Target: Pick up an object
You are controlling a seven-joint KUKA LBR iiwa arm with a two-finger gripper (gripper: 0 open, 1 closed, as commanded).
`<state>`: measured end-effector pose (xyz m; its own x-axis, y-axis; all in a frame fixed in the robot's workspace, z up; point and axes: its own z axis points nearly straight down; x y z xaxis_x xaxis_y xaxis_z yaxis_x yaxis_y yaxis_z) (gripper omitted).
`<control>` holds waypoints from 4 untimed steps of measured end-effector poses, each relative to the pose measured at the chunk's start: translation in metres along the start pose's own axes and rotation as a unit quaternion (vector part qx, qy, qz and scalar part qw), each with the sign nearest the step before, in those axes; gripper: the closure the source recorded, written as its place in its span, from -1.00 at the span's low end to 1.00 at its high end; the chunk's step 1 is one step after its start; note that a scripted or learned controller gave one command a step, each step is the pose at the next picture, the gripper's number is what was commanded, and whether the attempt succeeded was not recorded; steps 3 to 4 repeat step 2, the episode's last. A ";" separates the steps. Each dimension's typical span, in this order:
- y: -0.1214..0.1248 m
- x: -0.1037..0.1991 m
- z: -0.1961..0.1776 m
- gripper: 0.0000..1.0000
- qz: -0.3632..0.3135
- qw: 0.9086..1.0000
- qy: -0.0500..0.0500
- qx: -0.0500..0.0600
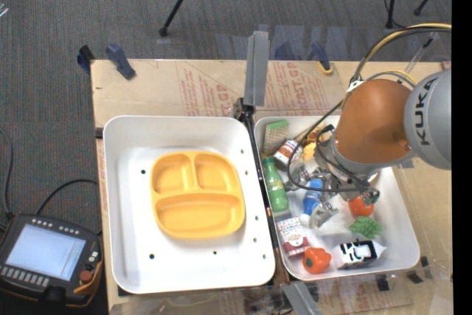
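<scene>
— Where do we see the pincer (pixel 322 212)?

— Down in the right bin (pixel 402 214), under the orange band, among the toys. We cannot tell if it is open or closed.

— And the things to pick?

— Around it: a green bottle (pixel 276 187) along the bin's left wall, an orange pepper (pixel 317 260) and a black-and-white piece (pixel 361 251) near the front, a green leafy piece (pixel 366 227) just above that. The left bin (pixel 125 158) on our worktop carries a yellow divided plate (pixel 198 193).
</scene>
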<state>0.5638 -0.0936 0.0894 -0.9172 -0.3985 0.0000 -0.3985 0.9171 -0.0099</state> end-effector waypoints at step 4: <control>0.001 0.013 0.001 -1.00 -0.013 1.000 0.000 -0.003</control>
